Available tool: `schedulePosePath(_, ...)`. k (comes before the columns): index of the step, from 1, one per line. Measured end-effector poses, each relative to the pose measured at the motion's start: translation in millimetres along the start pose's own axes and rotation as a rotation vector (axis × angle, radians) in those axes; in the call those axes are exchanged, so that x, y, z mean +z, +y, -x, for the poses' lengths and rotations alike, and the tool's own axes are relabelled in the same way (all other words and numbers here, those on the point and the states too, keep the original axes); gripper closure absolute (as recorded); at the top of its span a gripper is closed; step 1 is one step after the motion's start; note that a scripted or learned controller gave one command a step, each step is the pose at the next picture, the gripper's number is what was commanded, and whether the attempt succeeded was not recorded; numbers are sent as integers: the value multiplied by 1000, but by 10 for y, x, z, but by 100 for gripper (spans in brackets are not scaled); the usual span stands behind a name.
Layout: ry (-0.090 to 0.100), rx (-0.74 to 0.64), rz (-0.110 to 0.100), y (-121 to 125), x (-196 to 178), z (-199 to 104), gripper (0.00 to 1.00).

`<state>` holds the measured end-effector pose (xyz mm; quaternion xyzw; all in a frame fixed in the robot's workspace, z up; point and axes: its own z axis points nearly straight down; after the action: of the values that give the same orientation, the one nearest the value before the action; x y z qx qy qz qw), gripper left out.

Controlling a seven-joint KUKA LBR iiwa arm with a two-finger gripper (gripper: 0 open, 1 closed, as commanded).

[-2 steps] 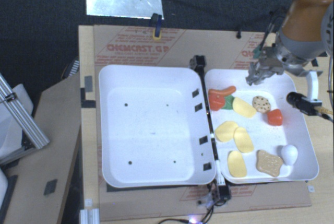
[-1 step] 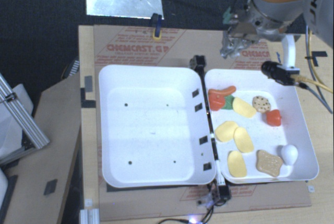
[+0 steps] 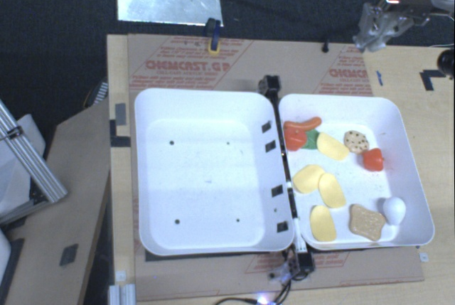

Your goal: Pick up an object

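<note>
toy food [image 3: 334, 183] in right bin [image 3: 409, 154], well below raised hand [image 3: 373, 30], grip unclear

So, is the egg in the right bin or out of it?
In. The egg lies inside the right bin, near its lower right corner, beside the toast.

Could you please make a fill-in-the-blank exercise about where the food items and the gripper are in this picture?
1. All the food items lie in the ____ bin of the camera view.
2. The white egg rests beside the slice of ____, near that bin's front right corner.
3. The gripper hangs beyond the bins, near the view's upper ____ corner.
4. The round cookie lies next to a small ____ item.

Missing words: right; toast; right; red
</note>
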<state>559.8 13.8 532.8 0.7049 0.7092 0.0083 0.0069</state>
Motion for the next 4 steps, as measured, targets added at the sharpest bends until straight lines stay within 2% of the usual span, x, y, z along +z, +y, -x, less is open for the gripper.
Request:
schedulePosePath(1,-1,-3,-30,-619,1011,-530,100)
schedulePosePath(2,-1,-1,-19,-733,947,-947,100)
schedulePosePath(3,2,-1,-11,-723,-85,-1373,100)
schedulePosePath(4,-3,9,-17,40,-15,-995,100)
